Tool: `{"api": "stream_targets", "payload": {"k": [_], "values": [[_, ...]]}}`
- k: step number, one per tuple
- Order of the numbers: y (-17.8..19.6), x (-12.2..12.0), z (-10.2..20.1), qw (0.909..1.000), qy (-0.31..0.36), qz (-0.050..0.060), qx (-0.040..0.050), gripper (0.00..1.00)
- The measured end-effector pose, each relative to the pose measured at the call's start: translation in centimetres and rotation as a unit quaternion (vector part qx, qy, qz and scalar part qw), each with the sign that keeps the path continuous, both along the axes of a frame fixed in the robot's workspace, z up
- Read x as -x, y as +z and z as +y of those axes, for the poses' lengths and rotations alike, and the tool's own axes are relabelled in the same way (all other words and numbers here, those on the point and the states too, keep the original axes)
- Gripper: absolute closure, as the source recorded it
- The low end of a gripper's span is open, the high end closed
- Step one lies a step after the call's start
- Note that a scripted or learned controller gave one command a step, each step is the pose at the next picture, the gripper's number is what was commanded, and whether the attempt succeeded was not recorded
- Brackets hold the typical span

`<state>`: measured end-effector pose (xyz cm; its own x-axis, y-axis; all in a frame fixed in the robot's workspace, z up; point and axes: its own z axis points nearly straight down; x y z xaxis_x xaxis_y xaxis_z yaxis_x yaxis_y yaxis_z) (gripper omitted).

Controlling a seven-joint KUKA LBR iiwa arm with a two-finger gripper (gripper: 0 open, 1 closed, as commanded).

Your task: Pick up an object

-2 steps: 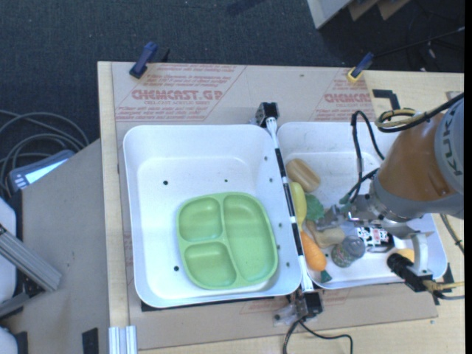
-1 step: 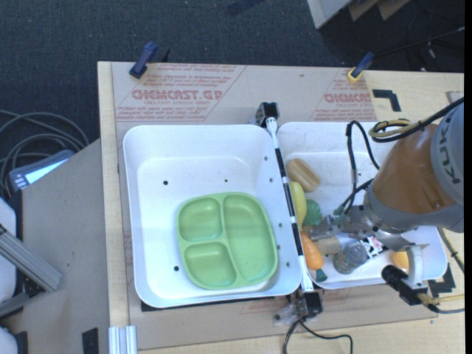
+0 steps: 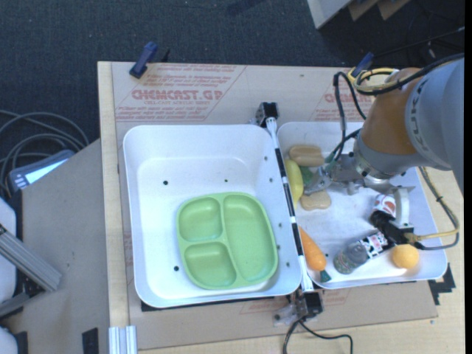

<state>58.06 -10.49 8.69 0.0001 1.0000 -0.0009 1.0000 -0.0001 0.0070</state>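
The end effector (image 3: pixel 330 174) is low in the right bin (image 3: pixel 428 198), near the banana (image 3: pixel 294 180); whether it grips I cannot tell.

Bench (image 3: pixel 184 87) bears two white bins (image 3: pixel 147 198)

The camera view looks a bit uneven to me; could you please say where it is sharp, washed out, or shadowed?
Camera view: the green tray is sharp and evenly lit; the right bin is bright, nearly washed out at its white floor; the arm throws soft shadow over the items near the gripper; mild blur overall.
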Motion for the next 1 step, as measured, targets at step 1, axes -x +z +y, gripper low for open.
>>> {"api": "stream_targets", "payload": {"k": [1], "values": [[-0.04, -4.18, 0.62, 1.0000, 0.000, 0.001, -0.0001, 0.00]]}}
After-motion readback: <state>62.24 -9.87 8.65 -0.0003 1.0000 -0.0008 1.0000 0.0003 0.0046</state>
